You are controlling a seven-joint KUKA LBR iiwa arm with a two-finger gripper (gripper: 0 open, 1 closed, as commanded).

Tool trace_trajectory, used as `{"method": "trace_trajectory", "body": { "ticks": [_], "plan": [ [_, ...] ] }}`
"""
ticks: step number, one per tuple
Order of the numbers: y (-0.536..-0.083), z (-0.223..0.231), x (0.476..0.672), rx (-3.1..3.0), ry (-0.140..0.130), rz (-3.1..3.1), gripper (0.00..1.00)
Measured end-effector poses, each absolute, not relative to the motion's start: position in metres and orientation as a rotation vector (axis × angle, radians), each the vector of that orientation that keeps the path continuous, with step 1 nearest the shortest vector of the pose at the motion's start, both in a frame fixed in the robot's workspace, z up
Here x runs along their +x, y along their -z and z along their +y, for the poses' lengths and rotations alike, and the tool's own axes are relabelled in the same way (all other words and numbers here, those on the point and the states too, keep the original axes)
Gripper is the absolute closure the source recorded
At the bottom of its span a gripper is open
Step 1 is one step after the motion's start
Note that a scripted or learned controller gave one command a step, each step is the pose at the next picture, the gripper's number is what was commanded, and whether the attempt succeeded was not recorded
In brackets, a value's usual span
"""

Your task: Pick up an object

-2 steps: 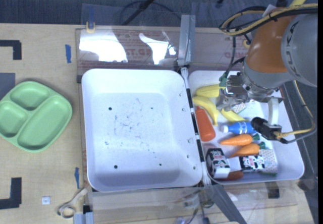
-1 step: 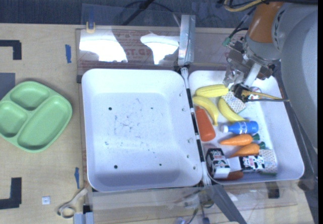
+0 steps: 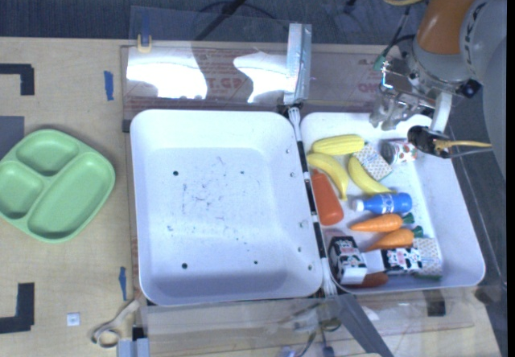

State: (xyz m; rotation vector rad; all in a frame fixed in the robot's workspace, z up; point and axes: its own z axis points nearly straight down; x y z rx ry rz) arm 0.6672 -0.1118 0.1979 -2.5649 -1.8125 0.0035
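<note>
White right bin [image 3: 465,211] crowded; gripper [image 3: 392,116] seemingly above its far rim.

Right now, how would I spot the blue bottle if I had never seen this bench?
Find the right-hand white bin, crowded with toy food. Near its middle, below the bananas and above two carrots, lies the bottle on its side, the bin's sole blue item.

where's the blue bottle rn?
The blue plastic bottle lies in the right white bin, just above the two orange carrots and below the yellow bananas.
</note>
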Motion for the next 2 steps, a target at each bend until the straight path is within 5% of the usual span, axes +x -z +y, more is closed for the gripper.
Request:
{"method": "trace_trajectory", "body": {
  "ticks": [1,2],
  "plan": [
    [-0.204,-0.125,0.665,-2.323,-0.003,-2.114,1.00],
    [-0.197,-0.099,0.617,-2.062,-0.001,-2.367,1.00]
  ]
}}
